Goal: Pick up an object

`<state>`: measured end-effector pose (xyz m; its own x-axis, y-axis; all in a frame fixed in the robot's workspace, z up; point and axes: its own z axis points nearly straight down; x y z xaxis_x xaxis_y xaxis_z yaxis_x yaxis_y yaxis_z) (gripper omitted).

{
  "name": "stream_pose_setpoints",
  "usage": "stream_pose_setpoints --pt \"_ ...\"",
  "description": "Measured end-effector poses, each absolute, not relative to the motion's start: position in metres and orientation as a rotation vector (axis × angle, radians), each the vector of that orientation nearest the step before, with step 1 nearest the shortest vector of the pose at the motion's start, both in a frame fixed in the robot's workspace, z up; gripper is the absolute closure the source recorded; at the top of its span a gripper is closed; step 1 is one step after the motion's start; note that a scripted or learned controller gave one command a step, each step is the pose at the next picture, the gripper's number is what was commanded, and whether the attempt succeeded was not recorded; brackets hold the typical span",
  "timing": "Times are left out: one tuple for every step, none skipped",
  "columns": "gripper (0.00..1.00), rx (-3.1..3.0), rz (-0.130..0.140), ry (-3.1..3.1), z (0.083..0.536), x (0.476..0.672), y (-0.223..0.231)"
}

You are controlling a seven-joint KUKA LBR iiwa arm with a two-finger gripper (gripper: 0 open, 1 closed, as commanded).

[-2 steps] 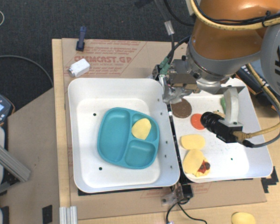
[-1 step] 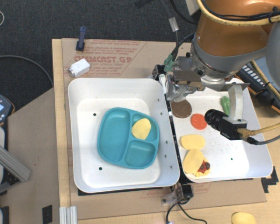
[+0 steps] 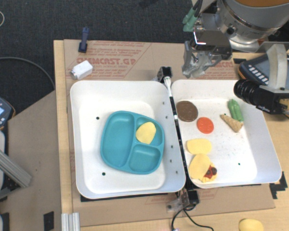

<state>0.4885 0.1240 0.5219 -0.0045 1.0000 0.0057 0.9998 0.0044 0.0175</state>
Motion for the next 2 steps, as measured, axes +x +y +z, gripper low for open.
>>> stream_pose_setpoints --pt "1.00 2.230 -0.011 2.217 0.445 0.481 0.075" --pt "1.00 2.235 -0.015 2.216 0.349 0.478 0.009"
